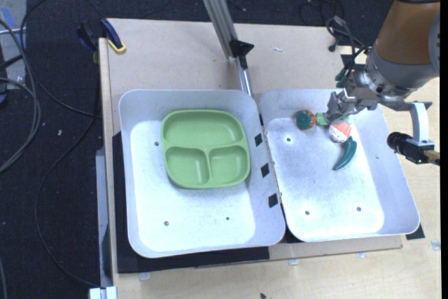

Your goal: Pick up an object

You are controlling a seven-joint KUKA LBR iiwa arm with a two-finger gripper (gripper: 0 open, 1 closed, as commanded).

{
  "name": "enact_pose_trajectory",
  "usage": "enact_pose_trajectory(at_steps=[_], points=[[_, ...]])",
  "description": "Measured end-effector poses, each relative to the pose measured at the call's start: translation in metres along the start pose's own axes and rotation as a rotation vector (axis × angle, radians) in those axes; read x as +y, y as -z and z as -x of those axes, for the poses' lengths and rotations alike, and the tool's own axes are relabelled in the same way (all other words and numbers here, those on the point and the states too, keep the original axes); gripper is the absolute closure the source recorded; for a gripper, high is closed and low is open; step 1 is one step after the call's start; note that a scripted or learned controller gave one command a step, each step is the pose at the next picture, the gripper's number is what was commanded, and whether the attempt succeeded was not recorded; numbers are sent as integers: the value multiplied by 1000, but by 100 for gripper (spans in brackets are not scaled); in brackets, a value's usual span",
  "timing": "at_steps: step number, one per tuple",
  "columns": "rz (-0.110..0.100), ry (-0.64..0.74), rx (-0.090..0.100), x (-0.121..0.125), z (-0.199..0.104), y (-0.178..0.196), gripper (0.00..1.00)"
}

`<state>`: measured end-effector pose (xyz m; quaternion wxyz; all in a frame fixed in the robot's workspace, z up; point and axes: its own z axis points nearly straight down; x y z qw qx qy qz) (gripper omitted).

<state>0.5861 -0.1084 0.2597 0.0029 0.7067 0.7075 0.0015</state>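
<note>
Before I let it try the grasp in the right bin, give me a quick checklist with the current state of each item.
1. Gripper over the right bin: ok, it sits at the bin's upper part, above the toys.
2. Targets in reach: ok, a small round green and orange toy, a red and white piece and a teal curved toy lie close under the gripper.
3. Target isolated: not ok, the red and white piece touches or overlaps the teal toy's top.
4. Anything held already: cannot tell, the gripper's tips merge with the toys.
5. Green tray out of the way: ok, it lies in the left bin.
</note>
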Motion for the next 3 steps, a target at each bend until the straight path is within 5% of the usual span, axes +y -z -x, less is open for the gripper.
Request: enact_pose_trajectory(at_steps=[3], points=[[-8,7,4,-10,-158,-14,100]])
